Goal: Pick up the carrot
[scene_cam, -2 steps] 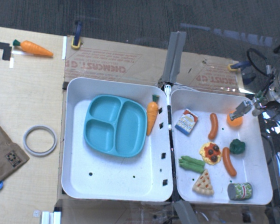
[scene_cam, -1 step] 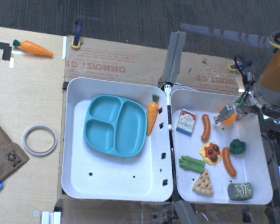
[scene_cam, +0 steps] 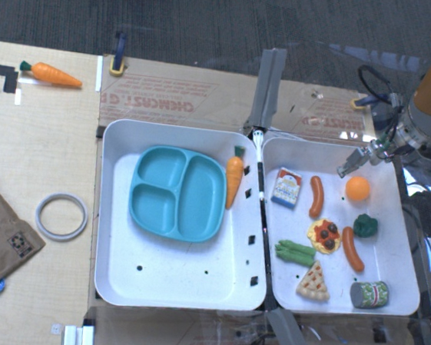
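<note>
In the left bin (scene_cam: 117, 218) the carrot (scene_cam: 234, 179) leans beside the blue plate (scene_cam: 180, 193) — free to grasp — while my gripper (scene_cam: 353, 165) hangs over the right bin (scene_cam: 407, 252), state I cannot tell.

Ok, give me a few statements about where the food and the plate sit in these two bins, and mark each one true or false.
1. The carrot lies in the left bin, beside the blue plate. True.
2. The orange sits on the blue plate. False: it is in the right bin.
3. Two sausages lie in the right bin. True.
4. The pizza slice is in the left bin. False: it is in the right bin.
5. The gripper is over the right bin. True.
</note>
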Available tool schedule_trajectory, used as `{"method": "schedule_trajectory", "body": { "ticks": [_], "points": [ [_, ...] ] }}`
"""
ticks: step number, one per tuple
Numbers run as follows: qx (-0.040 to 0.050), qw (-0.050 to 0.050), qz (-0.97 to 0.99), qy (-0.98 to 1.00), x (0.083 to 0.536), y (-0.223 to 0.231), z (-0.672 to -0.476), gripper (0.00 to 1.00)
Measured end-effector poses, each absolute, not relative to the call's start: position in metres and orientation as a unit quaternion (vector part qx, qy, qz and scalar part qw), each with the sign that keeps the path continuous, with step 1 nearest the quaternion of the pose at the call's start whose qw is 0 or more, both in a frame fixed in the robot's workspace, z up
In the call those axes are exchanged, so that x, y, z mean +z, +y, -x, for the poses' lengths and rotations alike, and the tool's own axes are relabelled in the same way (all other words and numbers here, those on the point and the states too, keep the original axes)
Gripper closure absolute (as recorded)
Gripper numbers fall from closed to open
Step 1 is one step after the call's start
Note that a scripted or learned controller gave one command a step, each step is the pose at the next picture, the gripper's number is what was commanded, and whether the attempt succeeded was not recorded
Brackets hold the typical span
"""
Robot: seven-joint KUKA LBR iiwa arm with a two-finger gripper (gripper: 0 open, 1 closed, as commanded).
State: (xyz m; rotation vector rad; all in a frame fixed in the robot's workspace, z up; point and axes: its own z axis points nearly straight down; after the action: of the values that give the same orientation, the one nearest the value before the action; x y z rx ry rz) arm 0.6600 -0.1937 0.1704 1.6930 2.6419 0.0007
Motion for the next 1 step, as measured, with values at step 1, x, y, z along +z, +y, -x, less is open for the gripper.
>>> {"method": "schedule_trajectory", "body": {
  "ticks": [1],
  "points": [
    [0.0005, 0.003, -0.54, 0.842, 0.1793, -0.1944, -0.6609, 1.0]
  ]
}}
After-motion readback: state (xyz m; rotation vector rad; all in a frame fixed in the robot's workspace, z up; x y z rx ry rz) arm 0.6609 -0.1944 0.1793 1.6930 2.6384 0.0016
